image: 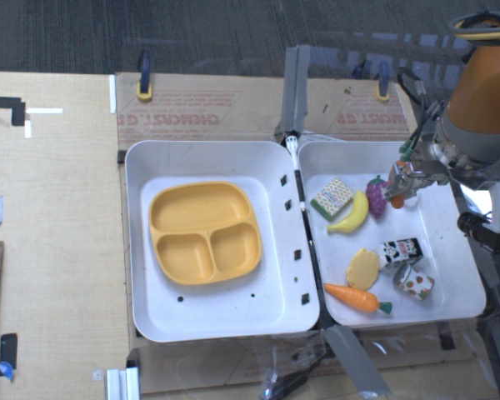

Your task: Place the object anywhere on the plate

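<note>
1. Orange toy carrot lying closest, at the near edge of the right bin.
2. Just behind it, a pale yellow round piece. To its right, a small spotted carton and a black-and-white carton. Writing on them too small to read.
3. Next door in the left bin, a yellow plate with three parts, lying flat near the middle, nothing on it.
4. Farther back in the right bin, a yellow banana touching a green and white box. Label on the box too blurry to read.
5. Purple grapes just right of the banana, still in the right bin, well apart from the plate.
6. Gripper right beside the grapes, on their right, reaching in from the grey arm with the orange band. Can't tell if open or closed, and can't tell if touching the grapes.
7. Both white bins sitting on brown cardboard with red writing upside down, reading "CHEMCAST".
8. Light wood bench top to the left, with a black mark on it.
9. Grey post standing up between the bins at the back.
10. Blue and yellow clamps on the far edge of the cardboard.
11. Dark floor past the bench, farthest away.
</note>
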You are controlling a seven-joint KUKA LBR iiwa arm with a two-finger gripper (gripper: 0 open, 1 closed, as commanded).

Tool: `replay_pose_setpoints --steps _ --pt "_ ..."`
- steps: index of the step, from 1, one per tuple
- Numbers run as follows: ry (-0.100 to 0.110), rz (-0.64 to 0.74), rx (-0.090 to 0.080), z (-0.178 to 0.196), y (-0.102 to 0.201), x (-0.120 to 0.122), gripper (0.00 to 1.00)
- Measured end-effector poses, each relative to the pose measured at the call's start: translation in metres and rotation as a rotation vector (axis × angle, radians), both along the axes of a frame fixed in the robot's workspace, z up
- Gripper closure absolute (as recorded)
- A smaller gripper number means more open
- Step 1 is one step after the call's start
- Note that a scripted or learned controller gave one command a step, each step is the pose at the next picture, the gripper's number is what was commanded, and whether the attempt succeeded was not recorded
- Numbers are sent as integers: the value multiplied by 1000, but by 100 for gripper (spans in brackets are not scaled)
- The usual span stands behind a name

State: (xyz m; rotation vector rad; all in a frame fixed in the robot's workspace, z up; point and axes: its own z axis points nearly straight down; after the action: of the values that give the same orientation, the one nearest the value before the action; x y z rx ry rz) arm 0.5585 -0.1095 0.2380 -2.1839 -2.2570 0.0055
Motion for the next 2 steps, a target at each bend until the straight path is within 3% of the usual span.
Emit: replay_pose_setpoints --steps 1,2 --pt "-1 -8 0 -36 65 69 100" --pt "0 69 1 -47 132 53 100"
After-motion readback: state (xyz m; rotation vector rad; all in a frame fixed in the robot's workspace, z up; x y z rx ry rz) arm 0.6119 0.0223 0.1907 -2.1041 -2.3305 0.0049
